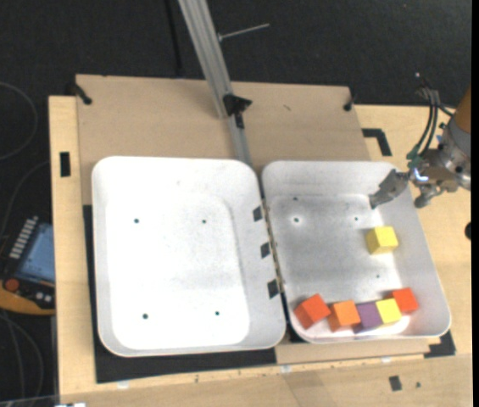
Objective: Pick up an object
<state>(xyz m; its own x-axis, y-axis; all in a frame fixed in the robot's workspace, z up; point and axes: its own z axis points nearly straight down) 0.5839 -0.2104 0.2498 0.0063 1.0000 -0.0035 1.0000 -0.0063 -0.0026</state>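
Jaws: spread apart, nothing between them. One grey finger (385, 189) reaches out over the upper right corner of the right bin (324, 176); the other sits near the bin's right rim. Gripper (405, 190) hangs at the bin's top right edge, with the arm coming in from the right; orange band just visible at the frame side.

Below and left of the gripper, near but apart from it, a lone yellow cube (381, 240) lies on the bin floor.

Along the bin's lower edge, a row of blocks: red-orange cube (311, 310), orange cube (344, 315), purple block (366, 320), yellow block (389, 312), red block (404, 300), packed side by side.

Left bin (171, 253) lies beside the right one, rims touching.
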